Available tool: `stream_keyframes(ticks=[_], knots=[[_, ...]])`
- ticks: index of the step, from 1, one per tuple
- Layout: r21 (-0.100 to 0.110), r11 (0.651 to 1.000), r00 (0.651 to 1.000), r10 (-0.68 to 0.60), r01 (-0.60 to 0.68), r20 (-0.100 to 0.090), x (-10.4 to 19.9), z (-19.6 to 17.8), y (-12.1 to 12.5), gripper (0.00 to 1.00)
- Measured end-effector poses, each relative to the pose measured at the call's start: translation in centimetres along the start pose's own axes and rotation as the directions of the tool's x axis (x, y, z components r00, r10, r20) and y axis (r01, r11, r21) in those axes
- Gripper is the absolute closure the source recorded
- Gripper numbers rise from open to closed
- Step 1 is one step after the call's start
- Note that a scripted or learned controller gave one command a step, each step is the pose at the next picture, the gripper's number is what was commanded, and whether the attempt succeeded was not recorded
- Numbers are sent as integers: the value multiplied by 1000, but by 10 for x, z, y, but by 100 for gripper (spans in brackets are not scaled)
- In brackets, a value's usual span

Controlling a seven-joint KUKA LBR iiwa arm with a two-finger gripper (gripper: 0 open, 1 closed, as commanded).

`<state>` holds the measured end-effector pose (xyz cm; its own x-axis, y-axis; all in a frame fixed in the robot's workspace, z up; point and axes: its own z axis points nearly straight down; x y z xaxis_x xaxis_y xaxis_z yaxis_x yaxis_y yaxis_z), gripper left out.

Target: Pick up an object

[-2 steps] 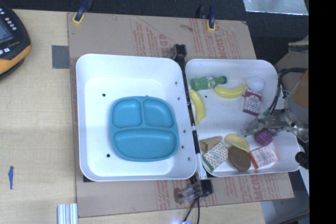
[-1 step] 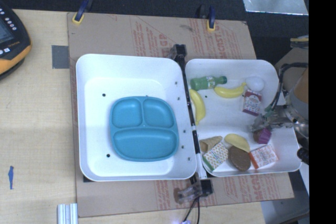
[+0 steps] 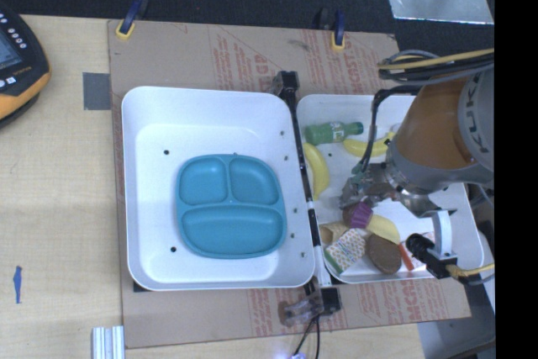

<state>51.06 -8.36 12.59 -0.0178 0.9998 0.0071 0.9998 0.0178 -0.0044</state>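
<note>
resting in the right bin [image 3: 471,252], a small purple object [image 3: 359,214] lies directly under the gripper [image 3: 361,196]; whether it sits between the fingers cannot be told from this angle. a yellow banana [image 3: 317,168] and a green bottle [image 3: 332,132] lie just beside it, a brown oval piece [image 3: 383,254] nearer the front. the left bin [image 3: 143,181] holds a blue divided plate [image 3: 230,205].

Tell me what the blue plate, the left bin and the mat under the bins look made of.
Blue plate: likely moulded plastic, matte, with three smooth rounded compartments. Left bin: probably plastic, glossy white with soft glare and rounded corners. Mat: looks like brown cardboard, dull, with printed red lettering, clamped at the far edge.
</note>
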Motion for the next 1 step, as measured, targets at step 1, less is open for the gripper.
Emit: stream_keyframes(ticks=[1], knots=[[-10,1000,1000,6,-6,4,57,-95,8,100]])
